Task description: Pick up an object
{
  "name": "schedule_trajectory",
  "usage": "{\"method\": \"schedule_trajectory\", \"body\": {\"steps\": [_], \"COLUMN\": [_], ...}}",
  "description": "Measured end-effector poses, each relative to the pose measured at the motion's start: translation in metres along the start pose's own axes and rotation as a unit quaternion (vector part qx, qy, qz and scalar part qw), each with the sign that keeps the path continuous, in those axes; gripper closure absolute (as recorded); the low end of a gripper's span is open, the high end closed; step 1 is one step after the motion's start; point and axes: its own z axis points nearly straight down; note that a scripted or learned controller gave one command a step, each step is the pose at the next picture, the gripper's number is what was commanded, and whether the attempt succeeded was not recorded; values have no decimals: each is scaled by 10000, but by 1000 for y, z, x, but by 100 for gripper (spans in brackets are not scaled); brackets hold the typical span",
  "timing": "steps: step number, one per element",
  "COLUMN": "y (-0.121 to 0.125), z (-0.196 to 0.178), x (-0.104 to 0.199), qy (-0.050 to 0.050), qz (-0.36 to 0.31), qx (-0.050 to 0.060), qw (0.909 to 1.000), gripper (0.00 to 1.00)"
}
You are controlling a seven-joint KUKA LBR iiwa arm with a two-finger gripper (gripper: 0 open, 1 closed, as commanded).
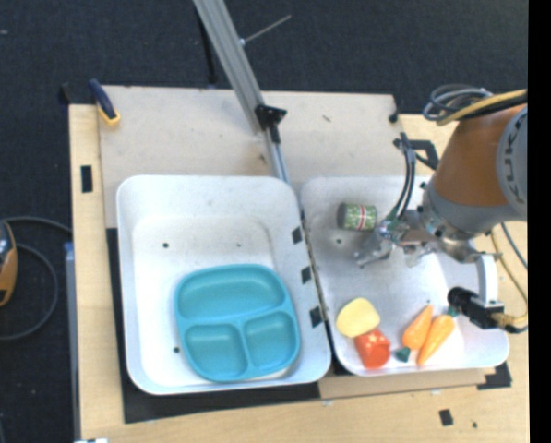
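The right bin [335, 201] holds a small green can [357, 216] lying on its side near the back, a yellow piece [357, 317], a red pepper-like toy [373, 348] and an orange carrot [429, 334] at the front. My gripper [377, 248] hangs over the middle of this bin, just right of and below the green can, well above the yellow piece. Nothing shows between its metal fingers [367, 257].
The left bin [146, 201] contains a teal divided plate [237, 321]. A slanted metal rail [233, 58] runs from the top down to the gap between the bins. The grey and orange arm [478, 169] covers the right bin's back right corner.
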Motion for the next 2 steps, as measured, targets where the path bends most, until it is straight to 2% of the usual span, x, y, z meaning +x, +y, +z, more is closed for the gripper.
{"method": "schedule_trajectory", "body": {"steps": [1,2], "y": [-10,-9], "z": [52,75], "x": [3,1], "qy": [1,-6], "qz": [1,5], "qx": [-4,-26], "qw": [10000,10000], "gripper": [0,0]}}
